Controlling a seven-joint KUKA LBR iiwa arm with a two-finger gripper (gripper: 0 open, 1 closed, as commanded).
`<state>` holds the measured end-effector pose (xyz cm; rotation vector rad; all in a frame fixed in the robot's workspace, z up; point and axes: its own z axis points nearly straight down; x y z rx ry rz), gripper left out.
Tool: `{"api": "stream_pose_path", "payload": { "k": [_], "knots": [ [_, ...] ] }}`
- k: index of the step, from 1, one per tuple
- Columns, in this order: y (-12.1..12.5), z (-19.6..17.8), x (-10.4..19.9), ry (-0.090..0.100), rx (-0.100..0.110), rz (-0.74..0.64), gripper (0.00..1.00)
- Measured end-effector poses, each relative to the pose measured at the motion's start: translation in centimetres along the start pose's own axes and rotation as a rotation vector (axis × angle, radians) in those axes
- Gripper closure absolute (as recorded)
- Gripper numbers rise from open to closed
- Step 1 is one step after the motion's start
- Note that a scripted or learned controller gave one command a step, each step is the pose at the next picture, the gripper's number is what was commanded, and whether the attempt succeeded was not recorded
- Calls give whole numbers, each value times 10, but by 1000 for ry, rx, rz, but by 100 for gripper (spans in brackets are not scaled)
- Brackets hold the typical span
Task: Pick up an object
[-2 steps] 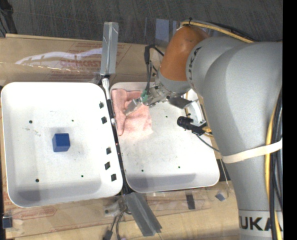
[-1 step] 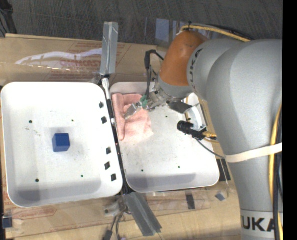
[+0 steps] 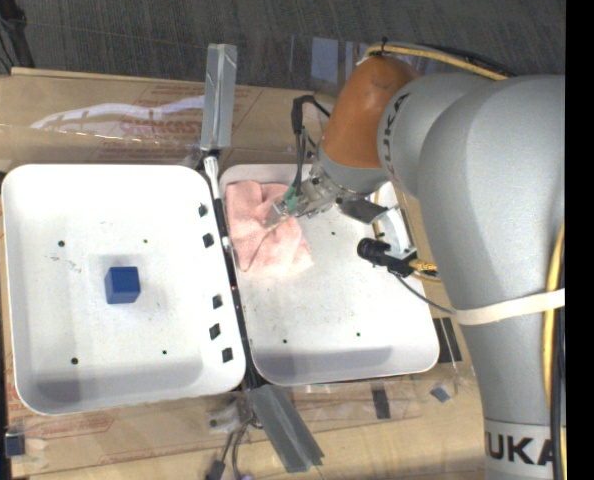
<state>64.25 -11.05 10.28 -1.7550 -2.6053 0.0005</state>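
A: Cloth (image 3: 267,230), pink, crumpled, in the right bin (image 3: 347,353), at the far-left corner, hard by the divider between bins. Blue cube (image 3: 123,284) well left of the cloth, alone in the left bin (image 3: 37,268).

B: Gripper?

A: Gripper (image 3: 295,204) low over the cloth's right upper edge, tip seemingly touching the fabric. Whether it is spread or clenched, cannot tell; the wrist hides that part. No cloth seen pinched, so no hold claimed.

B: Risks from here?

A: Several, by my reckoning. Contact is at the cloth's edge, not its bulk, so a pinch may catch a thin fold that slips out on lifting. Cloth lies close to the bin wall and divider; a push toward them would bunch it against the wall rather than gather it. Soft fabric may also flatten under a downward press, leaving nothing to grasp.

B: Arm pose?

A: Arm (image 3: 477,198) comes in from the cloth's right, large grey link over the right bin's right rim. Orange band (image 3: 362,113) just beyond the cloth, wrist bent down and toward it, tool pointing steeply down. Black fitting (image 3: 375,252) with cable hangs right of the cloth.
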Motion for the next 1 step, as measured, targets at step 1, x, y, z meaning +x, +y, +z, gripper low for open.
{"api": "stream_pose_path", "payload": {
  "k": [1],
  "knots": [
    [37, -90, 53, -1, -1, 63, 100]
  ]
}}
